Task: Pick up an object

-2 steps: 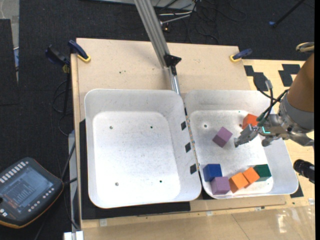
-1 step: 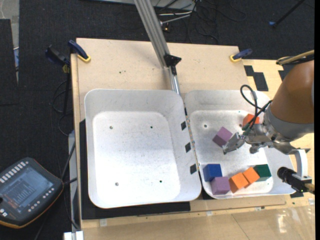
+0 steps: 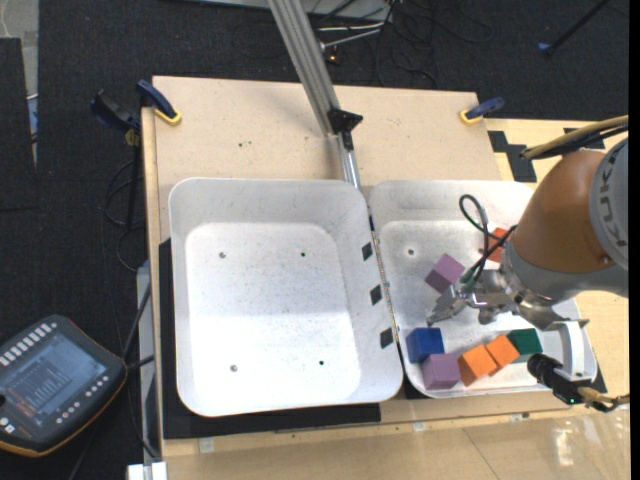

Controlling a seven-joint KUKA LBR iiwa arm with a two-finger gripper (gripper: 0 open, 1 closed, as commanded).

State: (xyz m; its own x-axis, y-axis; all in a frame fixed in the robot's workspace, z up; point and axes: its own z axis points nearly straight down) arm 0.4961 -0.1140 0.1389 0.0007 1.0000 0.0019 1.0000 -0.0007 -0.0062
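My gripper [image 3: 458, 306] hangs low over the right bin [image 3: 400, 218], open, with nothing between its fingers. A purple block [image 3: 446, 271] lies just above and left of it, close to the fingertips. Below the gripper, along the bin's front, sit a blue cube [image 3: 425, 344], a second purple cube [image 3: 441, 370], an orange block [image 3: 481, 360] and a green block [image 3: 524, 344]. Another small orange piece [image 3: 497, 238] peeks out beside the arm's wrist, partly hidden by it.
The left bin [image 3: 200, 268] adjoins the right one, with a raised divider edge [image 3: 375, 268] between them. A slanted metal pole [image 3: 310, 58] reaches down to the bins' back edge. A black cable [image 3: 472, 211] loops above the gripper. A teach pendant [image 3: 50, 378] lies off the bench, lower left.
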